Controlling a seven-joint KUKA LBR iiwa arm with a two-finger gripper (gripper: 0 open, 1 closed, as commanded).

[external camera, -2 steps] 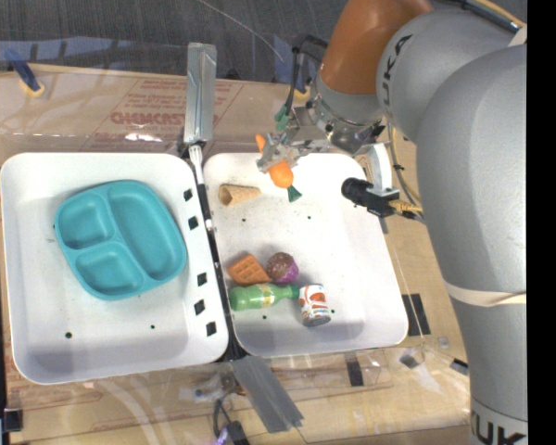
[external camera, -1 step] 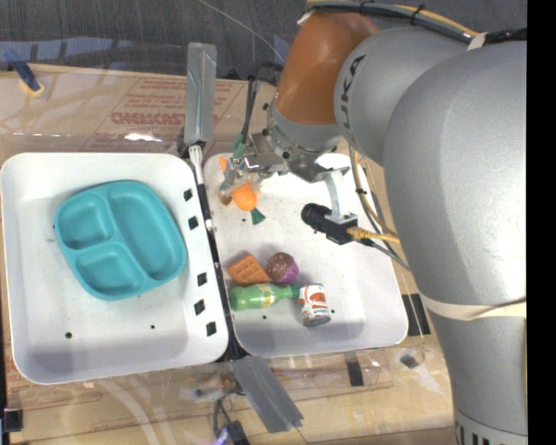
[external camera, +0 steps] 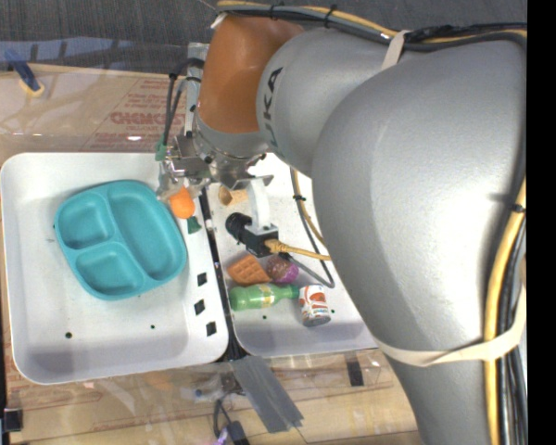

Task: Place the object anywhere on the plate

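Arm (external camera: pixel 398 156): grey and bulky, it takes up your right side and overhangs much of the right bin, leaving you little open view there

Left bin (external camera: pixel 102 341): the white floor lies bare in a wide band along the near rim and in a narrower strip along the left rim, so that is where you have room to move

Right bin (external camera: pixel 278 339): you see a short strip of bare floor by its near rim, with the clutter sitting mid-bin just beside the wall shared with the left bin

Plate (external camera: pixel 120 239): teal, with three compartments, it lies in the left bin, its right edge near the shared wall and its three compartments bare

Gripper (external camera: pixel 187 172): it hangs over the far right corner of the left bin, close to the far rim; you cannot tell whether it is wide or narrow

Green bottle (external camera: pixel 259 297): on its side in the right bin

Can (external camera: pixel 315 306): just right of the bottle, at the arm's edge

Brown piece (external camera: pixel 247 269): touching a purple piece (external camera: pixel 280 269), just beyond the bottle

Orange ball (external camera: pixel 181 203): directly under the gripper, just beside the plate's far right corner; you cannot tell whether it is gripped
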